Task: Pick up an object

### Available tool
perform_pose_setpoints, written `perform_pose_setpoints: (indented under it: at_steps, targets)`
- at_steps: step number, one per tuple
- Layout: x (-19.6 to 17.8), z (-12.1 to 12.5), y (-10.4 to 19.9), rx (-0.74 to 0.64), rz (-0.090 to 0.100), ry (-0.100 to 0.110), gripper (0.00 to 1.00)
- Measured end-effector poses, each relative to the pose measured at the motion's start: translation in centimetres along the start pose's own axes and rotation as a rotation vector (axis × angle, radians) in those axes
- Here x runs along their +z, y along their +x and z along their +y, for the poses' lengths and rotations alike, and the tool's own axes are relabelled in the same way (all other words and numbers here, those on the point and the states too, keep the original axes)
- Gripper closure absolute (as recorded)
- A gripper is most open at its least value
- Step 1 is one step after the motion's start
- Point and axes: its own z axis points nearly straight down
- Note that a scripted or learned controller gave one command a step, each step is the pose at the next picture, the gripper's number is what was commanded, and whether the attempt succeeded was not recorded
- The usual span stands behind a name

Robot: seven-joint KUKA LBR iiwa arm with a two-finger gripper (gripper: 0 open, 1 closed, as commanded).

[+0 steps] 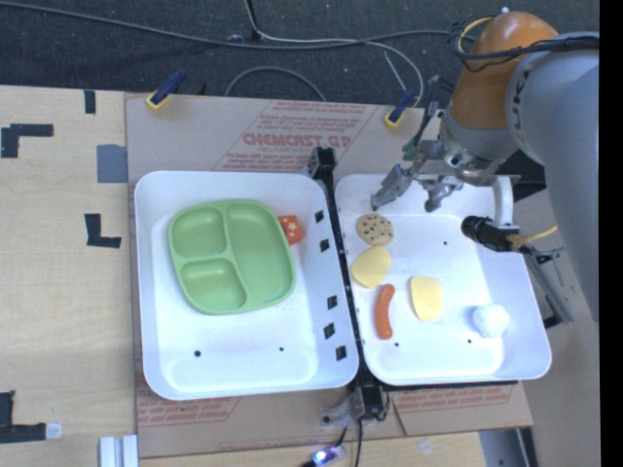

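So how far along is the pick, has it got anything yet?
Nothing is picked yet. The gripper is open with nothing between its fingers, above the far edge of the right bin. The cookie lies just below it, with the hot dog and the other pieces flat on the bin floor. Left: descend, close on something, lift.

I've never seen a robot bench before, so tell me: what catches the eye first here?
Probably the big grey arm with its orange band at the upper right, its gripper with spread fingers hanging over the far edge of the right bin. Next, the bright green divided plate in the left bin, and the toy foods on the right: a cookie, a red sausage and yellow pieces.
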Motion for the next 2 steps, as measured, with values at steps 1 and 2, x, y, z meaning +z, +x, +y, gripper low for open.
perform_pose_setpoints:
  at_steps: [1, 2]
  targets:
    - [-1.0, 0.3, 0.0, -0.003, -0.001, -0.015, 0.00]
    - [3.9, 1.1, 0.6, -0.003, -0.003, -0.012, 0.00]
